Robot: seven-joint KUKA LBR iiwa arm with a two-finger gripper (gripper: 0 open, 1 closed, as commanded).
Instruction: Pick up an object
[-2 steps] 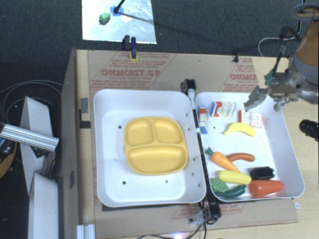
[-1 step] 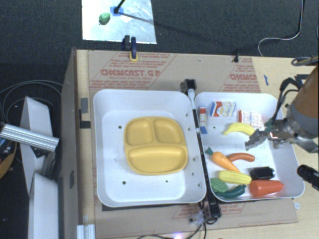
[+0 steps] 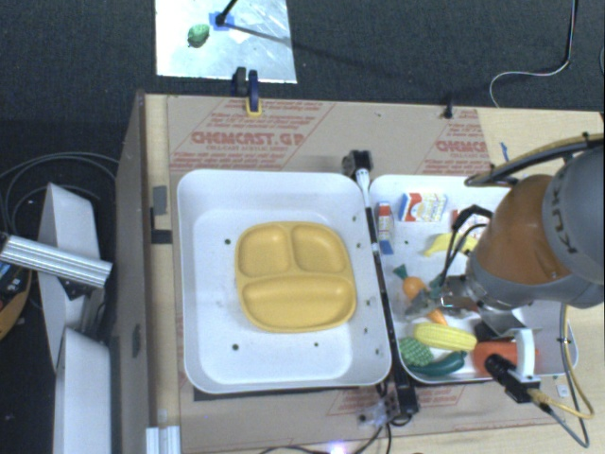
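The right bin [image 3: 397, 189] holds several small toy foods. A white packet with red and blue print [image 3: 422, 206] lies at its far end, with a yellow piece [image 3: 437, 245] below it. An orange piece [image 3: 413, 286] sits near the bin's left wall. A yellow corn cob [image 3: 444, 337], a green ribbed piece [image 3: 412, 351] and a dark green cucumber shape [image 3: 446, 366] lie at the near end, next to an orange-red piece [image 3: 495, 356]. My gripper [image 3: 439, 300] hangs low over the bin's middle, just right of the orange piece and above the corn. The arm hides the bin's right half.
The left bin [image 3: 203, 253] holds a yellow divided plate [image 3: 294, 275] in its middle. A red and white tube [image 3: 384, 223] lies along the ridge between the bins. A blue and yellow clamp [image 3: 250, 88] stands at the bench's far edge.
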